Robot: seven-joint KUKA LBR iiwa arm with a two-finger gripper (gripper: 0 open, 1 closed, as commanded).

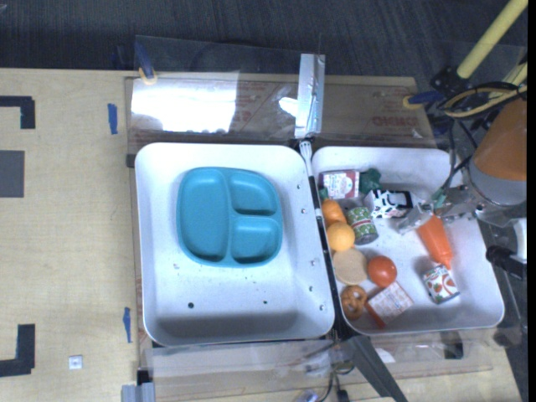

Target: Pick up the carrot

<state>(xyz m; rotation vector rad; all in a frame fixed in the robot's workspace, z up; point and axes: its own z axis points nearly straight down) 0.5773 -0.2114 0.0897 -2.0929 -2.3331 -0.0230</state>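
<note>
The carrot (435,239), a short orange cone, lies in the right white bin (477,308), right of its middle, with its thick end pointing up and left. My gripper (429,209) hangs at the end of the grey arm with the orange band (505,147). It sits right over the carrot's upper end, touching it or nearly so. Cables and grey parts hide how the gripper meets the carrot.
Around the carrot lie a small printed can (440,283), a tomato (382,270), a black-and-white toy (387,203), a green can (363,223), two orange fruits (340,237) and a red-white packet (390,301). A blue divided plate (228,216) rests in the left bin (159,291).
</note>
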